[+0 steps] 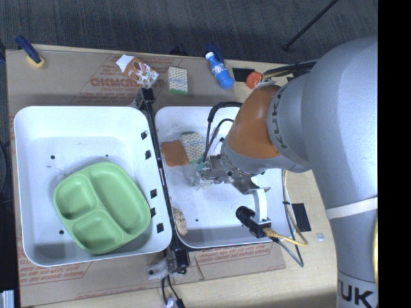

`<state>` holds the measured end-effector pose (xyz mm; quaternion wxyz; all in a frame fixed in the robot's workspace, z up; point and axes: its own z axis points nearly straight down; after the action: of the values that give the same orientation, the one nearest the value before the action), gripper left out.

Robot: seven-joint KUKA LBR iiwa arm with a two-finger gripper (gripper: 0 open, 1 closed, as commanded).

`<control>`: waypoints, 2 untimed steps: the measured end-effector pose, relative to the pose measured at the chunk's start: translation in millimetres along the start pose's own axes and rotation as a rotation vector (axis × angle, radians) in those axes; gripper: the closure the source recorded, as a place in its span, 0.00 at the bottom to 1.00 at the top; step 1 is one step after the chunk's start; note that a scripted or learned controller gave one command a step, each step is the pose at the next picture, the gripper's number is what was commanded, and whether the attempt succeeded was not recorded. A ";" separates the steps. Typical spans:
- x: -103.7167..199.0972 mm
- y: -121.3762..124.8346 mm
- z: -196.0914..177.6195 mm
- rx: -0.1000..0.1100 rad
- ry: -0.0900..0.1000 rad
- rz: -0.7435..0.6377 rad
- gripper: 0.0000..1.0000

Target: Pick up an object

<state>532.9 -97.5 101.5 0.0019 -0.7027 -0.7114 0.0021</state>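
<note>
**Gripper lowered into the right bin beside two small objects**

At the far left, at about ten o'clock on the bench, a blue-and-yellow clamp (pixel 28 51) is seen at the cardboard's corner. The left bin (pixel 38 133) is occupied by a green divided plate (pixel 101 206), which lies toward the bin's six o'clock side. Above the bins, at twelve o'clock, a crumpled snack wrapper (pixel 136 71) and a small green-and-white packet (pixel 178 80) are laid on the cardboard, with a blue bottle (pixel 219 70) and an orange cap (pixel 254 79) further right.

In the right bin (pixel 212 236), an orange-brown block (pixel 174 153) is placed near the bin's ten o'clock corner, and a patterned sponge-like pad (pixel 192 145) is set touching it on its three o'clock side. A small speckled object (pixel 179 222) is lodged at the bin's seven o'clock edge.

The gripper (pixel 207 170) is positioned just beside the pad, at its five o'clock. Whether the jaws are spread or pressed together cannot be told, as they are blurred and partly covered by the wrist. The arm (pixel 321 127) is extended in from three o'clock.
</note>
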 end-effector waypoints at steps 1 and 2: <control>-24.2 -57.1 -98.8 -0.005 0.000 0.008 1.00; -60.6 -57.8 -99.3 -0.005 0.000 0.009 1.00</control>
<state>476.4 -158.8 201.1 0.0000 -0.7058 -0.7084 0.0003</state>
